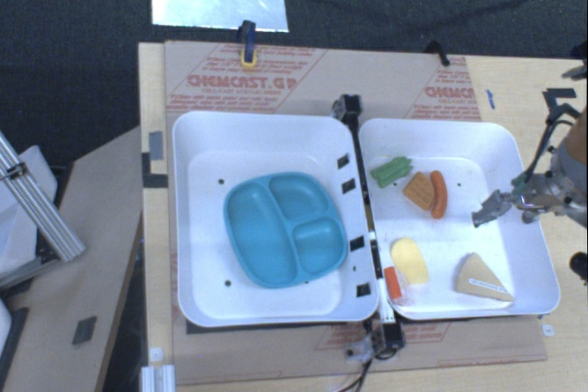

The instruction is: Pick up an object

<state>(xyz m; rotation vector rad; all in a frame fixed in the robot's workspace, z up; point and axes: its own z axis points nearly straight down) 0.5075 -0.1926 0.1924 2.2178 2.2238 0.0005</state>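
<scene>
The right bin [514, 151] holds several toy foods: a green piece [390, 170], a tan waffle square [419, 190], an orange-red sausage [439, 195], a yellow piece [410, 261], a small orange-red piece [393, 283] by the divider, and a tan cheese wedge [481, 279]. My gripper [501, 207] hangs over the right part of this bin. It is right of the sausage and above the cheese wedge in the view. Nothing shows in its grasp.
The left bin [197, 151] holds a blue divided plate [287, 228]. A black clip strip [361, 197] runs between the bins. Both bins rest on cardboard [303, 73] on the bench. A metal frame [32, 197] stands at far left.
</scene>
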